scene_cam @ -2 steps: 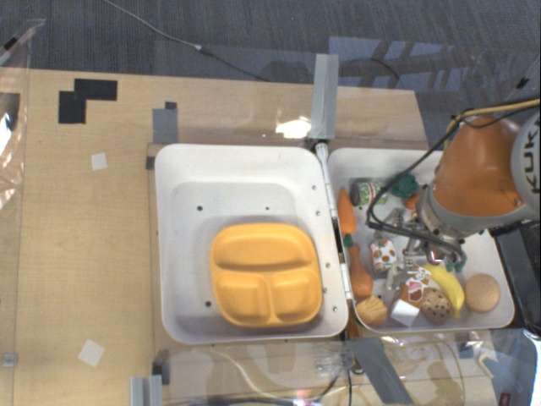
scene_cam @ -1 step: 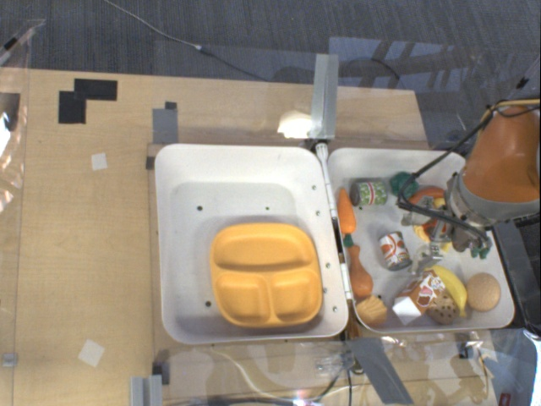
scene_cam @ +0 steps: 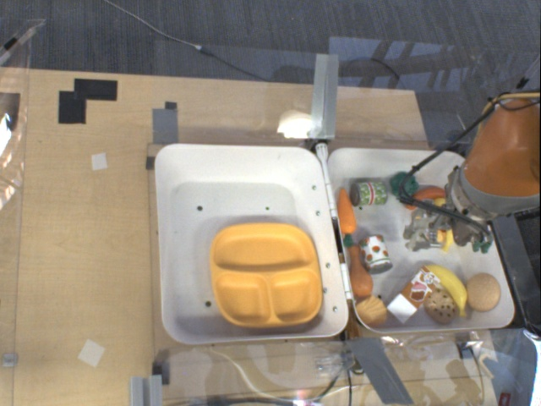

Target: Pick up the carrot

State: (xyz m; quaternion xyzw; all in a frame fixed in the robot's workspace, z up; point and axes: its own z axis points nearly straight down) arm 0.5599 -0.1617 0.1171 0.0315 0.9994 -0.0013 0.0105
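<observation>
The carrot (scene_cam: pixel 346 211) lies lengthwise against the left wall of the right bin (scene_cam: pixel 505 315), just beside the divider, with a small green can (scene_cam: pixel 369 194) near its upper end and a little red-and-white cup (scene_cam: pixel 375 253) lower down. The pincer (scene_cam: pixel 427 229) hangs over the middle of that bin, well apart from the carrot; from here I cannot tell how it is set. So the reach looks barely begun. Next it must cross leftward, line up along the carrot's length and come down without striking the wall. The yellow tray (scene_cam: pixel 266 273) sits in the left bin (scene_cam: pixel 177 252).
</observation>
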